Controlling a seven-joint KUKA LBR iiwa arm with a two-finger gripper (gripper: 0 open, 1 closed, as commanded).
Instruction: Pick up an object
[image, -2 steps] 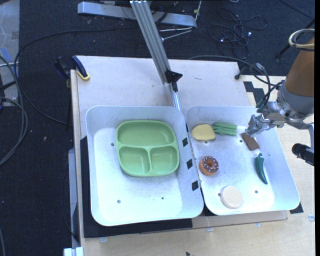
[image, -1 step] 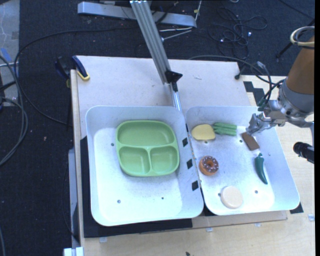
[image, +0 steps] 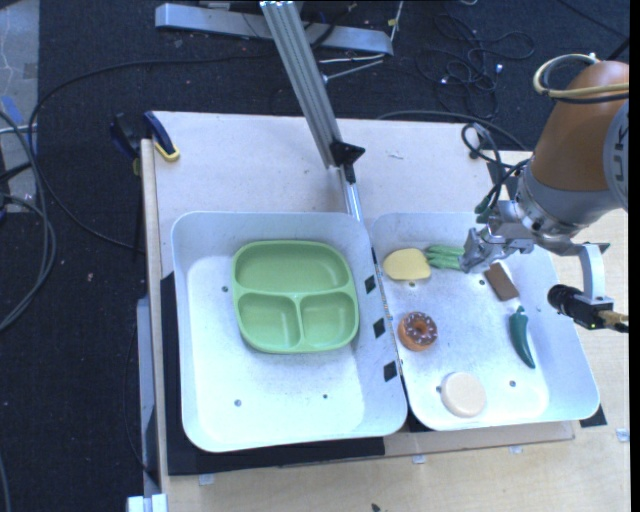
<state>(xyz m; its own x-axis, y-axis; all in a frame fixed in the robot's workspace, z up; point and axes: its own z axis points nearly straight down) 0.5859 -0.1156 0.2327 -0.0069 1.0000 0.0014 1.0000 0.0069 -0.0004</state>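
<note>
The right bin (image: 560, 390) holds a yellow lemon-like piece (image: 406, 264), a green bean-like piece (image: 443, 257), a brown block (image: 501, 282), a frosted donut (image: 418, 330), a green pepper (image: 522, 337) and a pale round disc (image: 464, 394). My gripper (image: 480, 252) hangs low over the back of this bin, between the green bean piece and the brown block, close to both. No object is visibly held between its tips.
The left bin (image: 200, 380) carries a green divided plate (image: 296, 296). A slanted metal pole (image: 312, 90) crosses above the bench's back. A black and yellow fitting (image: 585, 305) juts in at the right bin's edge. Cables lie on the floor behind.
</note>
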